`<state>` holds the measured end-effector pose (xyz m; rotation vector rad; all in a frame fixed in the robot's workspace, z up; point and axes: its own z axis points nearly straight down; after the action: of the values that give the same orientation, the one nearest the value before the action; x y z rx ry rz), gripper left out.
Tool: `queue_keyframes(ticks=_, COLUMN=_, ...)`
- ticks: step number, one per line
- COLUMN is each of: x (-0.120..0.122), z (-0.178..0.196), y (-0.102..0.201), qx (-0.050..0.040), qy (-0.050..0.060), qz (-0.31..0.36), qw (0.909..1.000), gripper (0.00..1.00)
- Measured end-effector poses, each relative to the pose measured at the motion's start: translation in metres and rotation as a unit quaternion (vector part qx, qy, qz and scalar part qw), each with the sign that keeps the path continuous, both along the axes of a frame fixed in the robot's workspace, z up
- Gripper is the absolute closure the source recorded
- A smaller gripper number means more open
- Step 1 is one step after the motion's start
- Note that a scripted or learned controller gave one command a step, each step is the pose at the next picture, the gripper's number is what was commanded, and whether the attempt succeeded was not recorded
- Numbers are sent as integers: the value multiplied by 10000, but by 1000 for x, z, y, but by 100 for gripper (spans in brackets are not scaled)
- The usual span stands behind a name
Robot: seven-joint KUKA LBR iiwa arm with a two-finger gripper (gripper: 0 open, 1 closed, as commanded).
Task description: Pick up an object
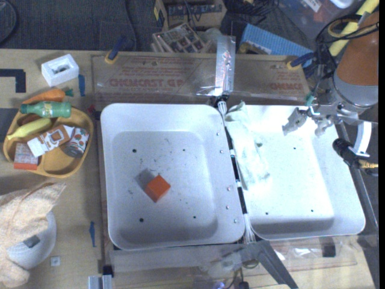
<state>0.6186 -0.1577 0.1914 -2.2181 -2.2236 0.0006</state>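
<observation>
- Camera view from above the bench shows two shallow white bins side by side: the left bin [120,125] and the right bin [337,221].
- Task object: an orange block [159,188] lies on the floor of the left bin, somewhat below its centre, tilted so that one corner points down the frame. It sits well apart from all four walls.
- Right bin contents: a crumpled clear plastic bag [248,152] lies along its left wall, next to the seam between the bins.
- Arm: the grey arm with its orange band [361,65] enters at the upper right; the gripper [304,120] hangs over the upper part of the right bin, well apart from the block.
- End effector state: cannot tell. The tool end is small and blurred against the white bin, and nothing can be seen held in it.
- Off-bench items: a yellow bowl [60,164] of toy food stands left of the bins; not relevant to the pick.
- Step in hand, by judgement: approach; no contact with any object yet.
- Next move calls for travel leftward across the seam, alignment above the block, matching of the wrist to its tilted faces, then a descent.
- Risk: an off-centre descent may nudge the block aside.
</observation>
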Motion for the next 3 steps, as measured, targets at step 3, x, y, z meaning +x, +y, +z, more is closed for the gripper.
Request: queue_keyframes(ticks=3, x=48, z=4, y=27, qx=-13, qy=-23, qz=-683, qw=9977, gripper=0)
